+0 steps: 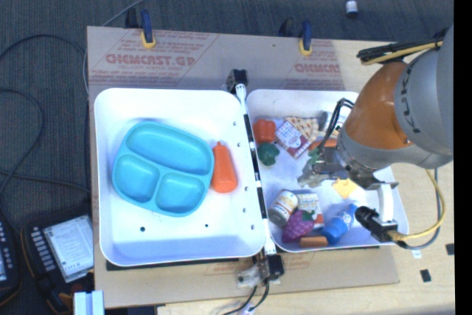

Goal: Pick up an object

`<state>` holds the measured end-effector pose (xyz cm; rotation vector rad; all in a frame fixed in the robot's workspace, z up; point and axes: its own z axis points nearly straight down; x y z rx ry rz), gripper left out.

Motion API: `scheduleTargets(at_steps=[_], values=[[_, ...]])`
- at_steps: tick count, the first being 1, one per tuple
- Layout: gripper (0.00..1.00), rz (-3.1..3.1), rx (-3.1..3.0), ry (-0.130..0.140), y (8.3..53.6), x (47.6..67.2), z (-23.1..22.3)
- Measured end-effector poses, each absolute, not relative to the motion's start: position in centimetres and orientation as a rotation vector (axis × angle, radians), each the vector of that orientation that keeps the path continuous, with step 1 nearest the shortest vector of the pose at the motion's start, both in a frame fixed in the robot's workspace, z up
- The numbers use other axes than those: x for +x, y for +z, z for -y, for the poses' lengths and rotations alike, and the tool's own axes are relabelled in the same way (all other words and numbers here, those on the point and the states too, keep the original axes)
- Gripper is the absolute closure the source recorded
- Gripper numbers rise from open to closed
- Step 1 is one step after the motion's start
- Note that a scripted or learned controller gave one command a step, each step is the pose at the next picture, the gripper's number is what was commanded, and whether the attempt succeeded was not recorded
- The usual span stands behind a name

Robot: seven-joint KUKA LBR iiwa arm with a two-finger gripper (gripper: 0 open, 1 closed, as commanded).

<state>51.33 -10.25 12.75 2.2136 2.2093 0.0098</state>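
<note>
Camera view: hand (316, 172) low in the right bin (259, 181), its grip state I cannot tell.
Objects: cluttered toys; can (282, 206) at 7 o'clock of hand.
Risk: crowding probably causes a miss.

2 bins (110, 232) sit side by side. The left holds a tray (162, 167) and carrot (223, 167); the right holds toys (299, 214).

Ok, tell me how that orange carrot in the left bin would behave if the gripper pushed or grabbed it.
The carrot looks rounded and tapered, so a sideways push would probably roll it in a curve. It lies against the blue tray, which might stop it rolling left. Its surface looks smooth and glossy, likely hard plastic, so the fingers could slip toward the narrow end.
</note>
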Motion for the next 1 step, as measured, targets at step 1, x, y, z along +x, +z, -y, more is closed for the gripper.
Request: scheduleTargets(at_steps=[1], values=[[0.0, -2.209, 2.214, 0.01, 12.74, 51.32, 10.25]])
